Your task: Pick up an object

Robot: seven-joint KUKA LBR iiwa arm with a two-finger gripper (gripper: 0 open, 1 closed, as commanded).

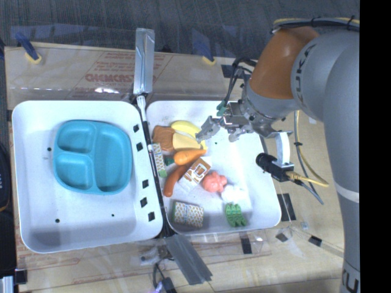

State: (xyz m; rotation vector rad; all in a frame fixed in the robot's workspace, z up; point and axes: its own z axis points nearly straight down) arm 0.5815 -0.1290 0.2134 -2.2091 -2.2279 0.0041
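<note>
The hand (209, 129) hovers beside the banana (185, 127) in the right bin (263, 209).

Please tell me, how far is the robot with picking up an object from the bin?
Done: the arm has reached over the right bin, and the gripper sits just beside the banana.
In hand: nothing is visibly held; whether the fingers are open or shut cannot be told.
Left: the grasp and the lift. The banana, carrot, pink toy and green toy lie in the right bin; the blue tray lies in the left bin.
</note>
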